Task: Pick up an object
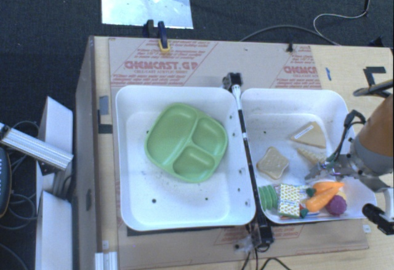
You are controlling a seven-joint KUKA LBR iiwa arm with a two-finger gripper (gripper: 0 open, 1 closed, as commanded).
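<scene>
Over right bin, hand sits low above orange carrot, beside purple ball; grip state cannot be told; green plate in left bin

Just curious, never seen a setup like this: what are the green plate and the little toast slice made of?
Green plate: looks like moulded plastic, matte with a soft sheen, uniform colour, rounded divider ridges. Toast slice: probably toy plastic or foam, tan and dull; too small to say which.
</scene>
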